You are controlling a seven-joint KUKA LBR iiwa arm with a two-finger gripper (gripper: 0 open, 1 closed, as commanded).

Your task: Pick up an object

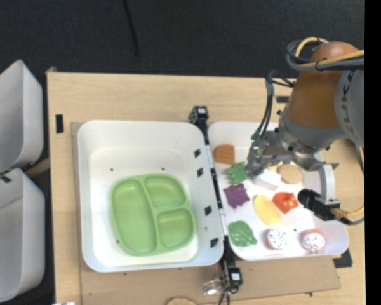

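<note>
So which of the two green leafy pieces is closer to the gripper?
The upper green piece, right beside the gripper near the brown piece. The other green piece lies at the bin's lower edge.

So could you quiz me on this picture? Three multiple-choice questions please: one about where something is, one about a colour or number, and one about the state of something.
1. Where does the green divided tray lie?
A. In the left bin
B. In the right bin
C. On the bare bench

2. How many compartments does that tray have?
A. Two
B. Three
C. Five

3. What is the purple toy doing?
A. Hanging in the air under the arm
B. Sitting on the green tray
C. Lying on the floor of the right bin

Answers:
1. A, since the tray rests on the floor of the left bin, away from the toys.
2. B, as one large section and two smaller ones show.
3. C, because it lies flat among the other toys, below the gripper, which hovers over a green toy.
</note>
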